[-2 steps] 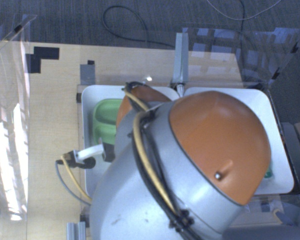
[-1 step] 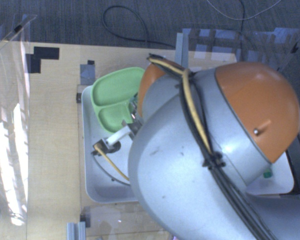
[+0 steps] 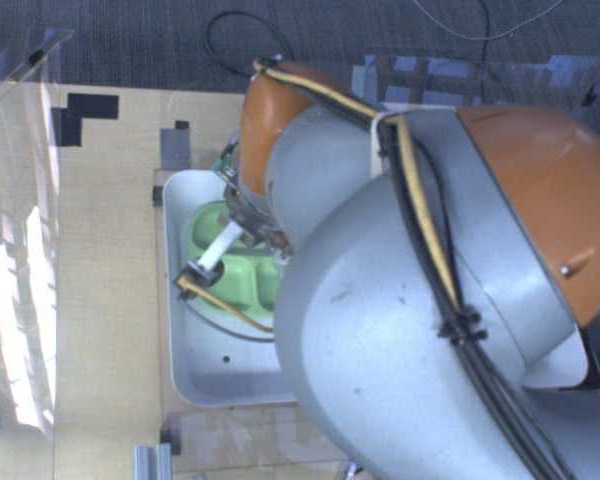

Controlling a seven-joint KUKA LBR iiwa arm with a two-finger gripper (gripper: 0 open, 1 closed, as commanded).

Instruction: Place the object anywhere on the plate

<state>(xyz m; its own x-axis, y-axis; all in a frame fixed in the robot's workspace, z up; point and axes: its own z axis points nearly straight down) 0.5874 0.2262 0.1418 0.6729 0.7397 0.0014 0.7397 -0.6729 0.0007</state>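
Seen from above, a large grey robot arm (image 3: pixel 400 298) reaches in from the right and covers most of the right and centre of the scene. An orange band (image 3: pixel 270 118) wraps the arm above its wrist. The wrist points down into a shallow white bin (image 3: pixel 195 368) that sits on a pale wooden table (image 3: pixel 100 298). A light green plate (image 3: pixel 235 273), divided by raised ridges into compartments, lies in the far half of the bin, with bare white bin floor nearer the viewer. The gripper (image 3: pixel 252 230) hangs over the plate's far right part, tucked under the wrist, and I cannot tell whether it is open or closed or holding anything. The arm hides the right side of the plate, so what lies there cannot be made out. Black tape marks (image 3: pixel 85 113) sit on the table's far left, and a black cable (image 3: pixel 245 38) loops on the dark carpet (image 3: pixel 130 18) beyond.
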